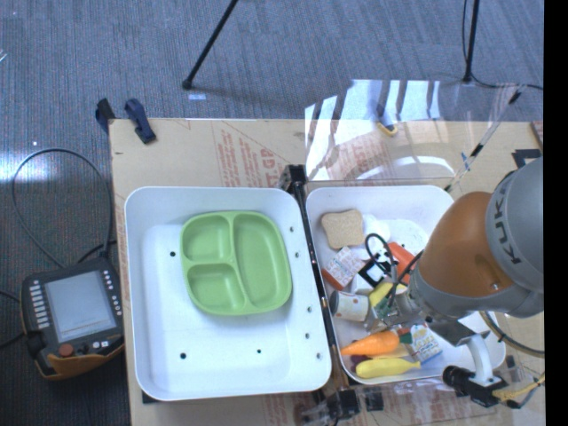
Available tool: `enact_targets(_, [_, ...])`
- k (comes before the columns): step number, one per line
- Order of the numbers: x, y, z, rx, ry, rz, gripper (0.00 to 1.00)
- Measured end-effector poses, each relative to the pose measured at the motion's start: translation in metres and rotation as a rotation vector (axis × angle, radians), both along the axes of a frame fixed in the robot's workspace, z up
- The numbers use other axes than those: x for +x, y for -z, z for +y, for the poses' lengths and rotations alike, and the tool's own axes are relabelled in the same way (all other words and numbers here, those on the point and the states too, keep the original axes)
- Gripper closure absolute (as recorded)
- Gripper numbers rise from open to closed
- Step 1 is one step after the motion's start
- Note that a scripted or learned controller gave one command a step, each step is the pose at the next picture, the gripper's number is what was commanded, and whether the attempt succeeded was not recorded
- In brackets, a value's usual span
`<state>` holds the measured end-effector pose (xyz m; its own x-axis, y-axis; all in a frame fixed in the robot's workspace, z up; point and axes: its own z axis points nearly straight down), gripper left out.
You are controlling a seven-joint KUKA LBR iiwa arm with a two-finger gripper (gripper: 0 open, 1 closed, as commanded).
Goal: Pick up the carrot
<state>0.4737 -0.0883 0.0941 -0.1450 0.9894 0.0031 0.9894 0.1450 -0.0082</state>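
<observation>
- The room has a grey ribbed carpet; thin black stand legs (216,34) cross it far beyond the arm, and a brown cardboard-faced bench (213,153) carries both bins.
- Far to the tool's left, off the bench on the carpet, lies a grey handheld control pendant with a screen (75,313), likely parked there to stay clear of the work.
- The shallow white left-hand bin (146,327), well left of the tool, bears a pale green plastic plate with three compartments (237,261), lying flat; it looks like a spare drop-off place.
- The shallow white right-hand bin (426,193) holds the clutter, heaped together, probably as a mixed lot for picking: a tan slice of toy bread (343,228) up and left of the tool, small white cartons beside it.
- The orange tapered toy carrot (370,344) lies flat just below and left of the tool, a yellow banana-shaped toy (389,368) touching it on the near side.
- The two-finger gripper (387,293) is low among the clutter, near the carrot but not on it; whether it is released or clenched I cannot tell.
- The grey arm with an orange band (466,256) covers the bin's right part.
</observation>
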Motion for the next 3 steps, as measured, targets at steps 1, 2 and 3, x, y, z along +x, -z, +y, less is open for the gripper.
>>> enact_targets(1, [-0.001, -0.008, 0.000, 0.001, 0.005, 0.003, 1.00])
enact_targets(2, [0.002, -0.093, 0.058, -0.001, 0.286, -0.003, 1.00])
enact_targets(3, [0.002, -0.092, 0.058, -0.002, 0.286, 0.000, 0.00])
